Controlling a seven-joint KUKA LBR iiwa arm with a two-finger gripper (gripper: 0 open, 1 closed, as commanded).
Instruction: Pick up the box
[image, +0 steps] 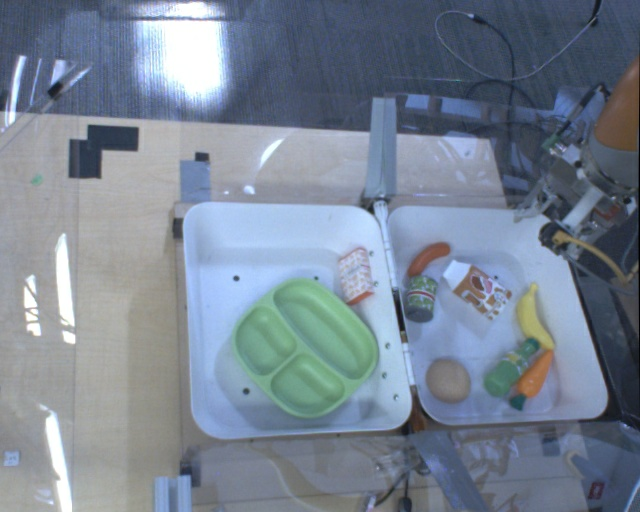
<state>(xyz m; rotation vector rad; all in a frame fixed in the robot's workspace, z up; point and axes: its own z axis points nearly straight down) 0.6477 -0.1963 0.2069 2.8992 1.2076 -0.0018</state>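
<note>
Nearest us in the right shallow white bin (572, 345) lie a round tan lump (448, 380), a green plastic bottle (512, 368) and an orange carrot (536, 372). The left shallow white bin (225, 255) holds a pale green divided plate (305, 347).

Further back come a yellow banana (530, 318), a small green-labelled can (421, 297) and, just beside it, the white cardboard box with brown print (480, 290), which lies flat near the right bin's middle. A small red-and-white packet (354, 275) leans by the left bin's right wall, and an orange-red sausage (428, 257) lies beyond the can.

Farthest away, the grey gripper (572, 202) hangs over the right bin's far right corner, well apart from the box. We cannot tell whether it is released or clenched, and it grasps nothing we can see.

We judge this to be the approach step. Next the gripper must travel in over the box and descend clear of the can and banana.
</note>
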